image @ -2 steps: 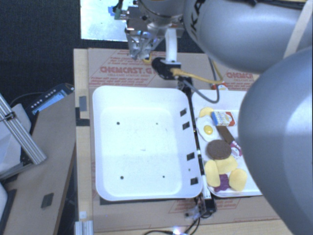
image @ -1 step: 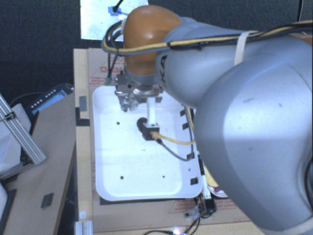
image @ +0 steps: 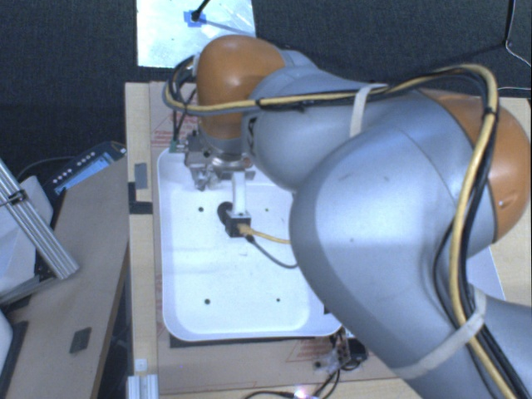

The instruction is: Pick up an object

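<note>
Beneath the claw (image: 220, 171) sits a shallow white plastic bin (image: 208, 273), its floor dotted with small dark holes, on a pale wooden tabletop (image: 140, 131). Whether the claw is open or closed cannot be told. Beyond it, a crinkled silvery sheet (image: 166, 32) lies against a dark fabric backdrop (image: 66, 48). To its right, the bulky grey arm (image: 374, 223) hides the tabletop.

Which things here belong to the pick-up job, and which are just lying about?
Job in hand:
- gripper, low over the white bin
- grey arm

Lying about:
- shiny sheet beyond the bin
- metal rail off to the side
- dark device with a blue strip
</note>
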Robot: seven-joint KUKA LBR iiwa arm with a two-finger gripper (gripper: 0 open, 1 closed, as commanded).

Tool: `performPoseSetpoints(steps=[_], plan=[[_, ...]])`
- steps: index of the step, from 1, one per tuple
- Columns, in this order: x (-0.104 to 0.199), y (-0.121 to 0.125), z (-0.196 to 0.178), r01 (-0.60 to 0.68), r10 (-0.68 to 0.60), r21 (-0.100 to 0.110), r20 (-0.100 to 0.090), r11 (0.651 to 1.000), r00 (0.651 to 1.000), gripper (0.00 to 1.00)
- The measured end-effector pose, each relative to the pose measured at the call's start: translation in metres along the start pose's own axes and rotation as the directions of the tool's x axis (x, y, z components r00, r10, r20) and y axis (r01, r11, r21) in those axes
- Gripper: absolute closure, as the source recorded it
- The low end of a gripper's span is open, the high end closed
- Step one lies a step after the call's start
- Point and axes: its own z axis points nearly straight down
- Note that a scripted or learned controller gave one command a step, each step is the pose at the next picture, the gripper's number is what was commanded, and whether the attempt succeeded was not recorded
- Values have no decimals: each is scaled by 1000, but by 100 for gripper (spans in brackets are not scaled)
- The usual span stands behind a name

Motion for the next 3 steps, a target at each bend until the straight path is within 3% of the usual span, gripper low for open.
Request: performPoseSetpoints(steps=[1,2,3], plan=[[-8,-5,-108,-2,2,-12,-5,1000,1000,100],[-12,-2,5,-2,2,5,1,1000,1000,100],[3,2,-156,3,-3,-19,-8,1000,1000,100]])
